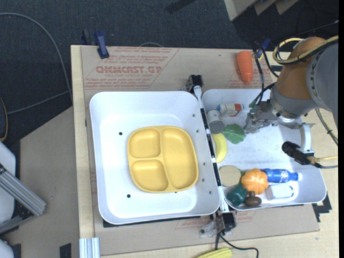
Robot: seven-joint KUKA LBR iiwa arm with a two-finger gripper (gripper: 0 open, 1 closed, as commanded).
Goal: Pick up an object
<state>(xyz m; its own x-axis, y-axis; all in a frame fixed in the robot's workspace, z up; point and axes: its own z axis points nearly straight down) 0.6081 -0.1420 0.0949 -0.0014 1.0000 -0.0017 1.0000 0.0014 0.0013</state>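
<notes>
The right bin (269, 147) holds several objects. A green piece (234, 133) lies near its left wall, with a yellow banana-like piece (219, 147) just below it and a grey piece (216, 127) above. My gripper (254, 121) is low over the bin's upper middle, just right of the green piece; I cannot tell whether it touches it. At the bin's front lie an orange fruit (253, 179), a blue bottle (280, 175), a beige disc (230, 174), a teal piece (235, 195) and a small brown piece (252, 201).
The left bin (107, 144) holds a yellow divided plate (162, 158). A small bottle (229, 110) lies at the right bin's back left. An orange carrot (244, 66) rests on the bench behind the bins. The arm (301, 85) comes in from the right.
</notes>
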